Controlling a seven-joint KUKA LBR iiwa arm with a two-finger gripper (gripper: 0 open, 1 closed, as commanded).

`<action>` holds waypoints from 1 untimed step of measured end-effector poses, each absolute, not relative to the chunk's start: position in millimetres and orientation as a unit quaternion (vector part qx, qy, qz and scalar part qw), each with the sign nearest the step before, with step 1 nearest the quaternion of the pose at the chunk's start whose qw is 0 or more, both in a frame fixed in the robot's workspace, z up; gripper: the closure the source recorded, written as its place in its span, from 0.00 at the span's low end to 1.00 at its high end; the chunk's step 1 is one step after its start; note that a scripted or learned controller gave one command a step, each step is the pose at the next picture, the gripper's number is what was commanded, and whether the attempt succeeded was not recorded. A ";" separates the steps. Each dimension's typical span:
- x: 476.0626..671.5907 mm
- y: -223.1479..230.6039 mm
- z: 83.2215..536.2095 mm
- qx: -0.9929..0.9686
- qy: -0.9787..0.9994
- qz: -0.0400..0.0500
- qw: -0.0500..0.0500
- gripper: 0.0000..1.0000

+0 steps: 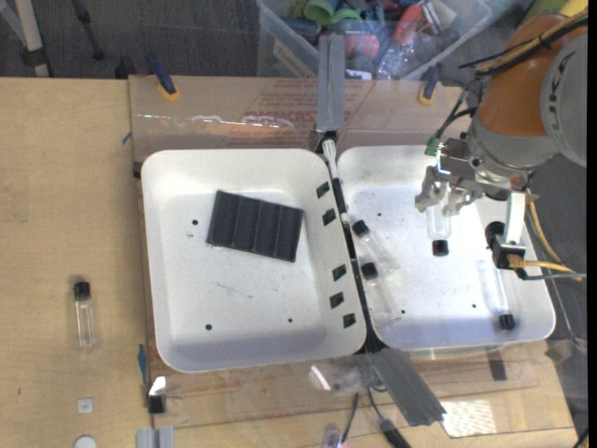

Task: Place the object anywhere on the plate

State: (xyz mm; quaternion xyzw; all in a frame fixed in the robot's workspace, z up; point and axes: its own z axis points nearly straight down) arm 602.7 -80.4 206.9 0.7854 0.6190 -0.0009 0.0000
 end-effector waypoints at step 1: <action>589.0 -31.2 183.6 0.865 0.501 -0.002 -0.002 1.00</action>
